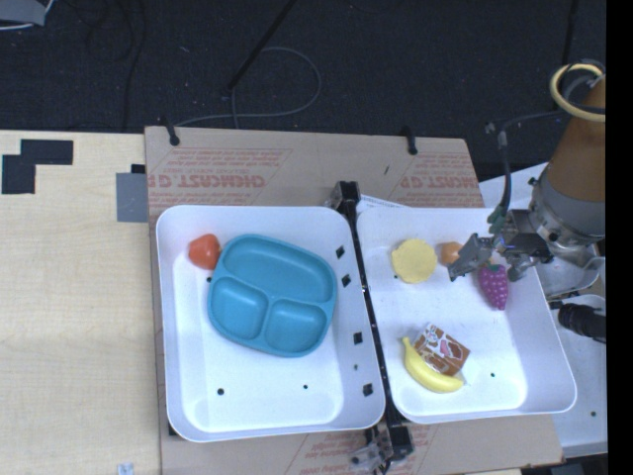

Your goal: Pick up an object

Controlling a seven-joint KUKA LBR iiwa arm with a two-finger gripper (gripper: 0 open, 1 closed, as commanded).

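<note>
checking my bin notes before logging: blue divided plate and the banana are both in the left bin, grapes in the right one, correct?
Not quite. In the camera view the blue divided plate is in the left bin, but the banana lies in the right bin, beside a small snack packet. The purple grapes are in the right bin, as you noted.

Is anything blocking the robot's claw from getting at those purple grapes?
Nothing visible does. The gripper sits right beside the purple grapes in the right bin. The small orange piece and yellow disc lie off to the side.
</note>
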